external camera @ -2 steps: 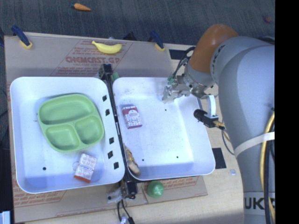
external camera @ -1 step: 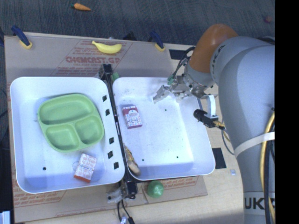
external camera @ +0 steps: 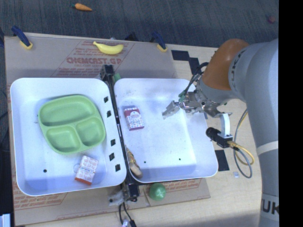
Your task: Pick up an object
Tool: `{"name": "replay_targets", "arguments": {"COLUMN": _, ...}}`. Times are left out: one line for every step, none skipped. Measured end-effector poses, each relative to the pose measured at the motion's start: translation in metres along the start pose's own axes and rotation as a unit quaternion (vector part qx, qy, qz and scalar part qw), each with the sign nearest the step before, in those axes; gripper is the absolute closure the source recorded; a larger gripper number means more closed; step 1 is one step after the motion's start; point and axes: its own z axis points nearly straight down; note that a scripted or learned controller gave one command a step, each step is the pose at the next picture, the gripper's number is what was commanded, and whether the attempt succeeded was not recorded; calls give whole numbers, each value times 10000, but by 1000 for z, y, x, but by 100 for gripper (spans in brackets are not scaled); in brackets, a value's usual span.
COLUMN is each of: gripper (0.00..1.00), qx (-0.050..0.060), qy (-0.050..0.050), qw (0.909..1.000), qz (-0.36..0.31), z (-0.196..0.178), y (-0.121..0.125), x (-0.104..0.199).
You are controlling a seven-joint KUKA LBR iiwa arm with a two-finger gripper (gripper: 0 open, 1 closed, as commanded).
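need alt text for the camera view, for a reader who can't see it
A grey arm's gripper hovers over the right white bin, beside a small red carton. The left bin holds a green divided plate and another carton; a banana lies behind the bins.

Pale green divided plate in a white bin — red-and-white cartons, a yellow banana, a green ball, an orange-banded grey arm.
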Motion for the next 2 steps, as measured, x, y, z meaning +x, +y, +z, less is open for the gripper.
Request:
{"name": "replay_targets", "arguments": {"gripper": 0, "qx": -5, "qy": 5, "qw": 10000, "qz": -10, "z": -3, "y": 37, "x": 74}}
{"name": "replay_targets", "arguments": {"gripper": 0, "qx": -15, "qy": 5, "qw": 10000, "qz": 1, "z": -77, "y": 65, "x": 97}}
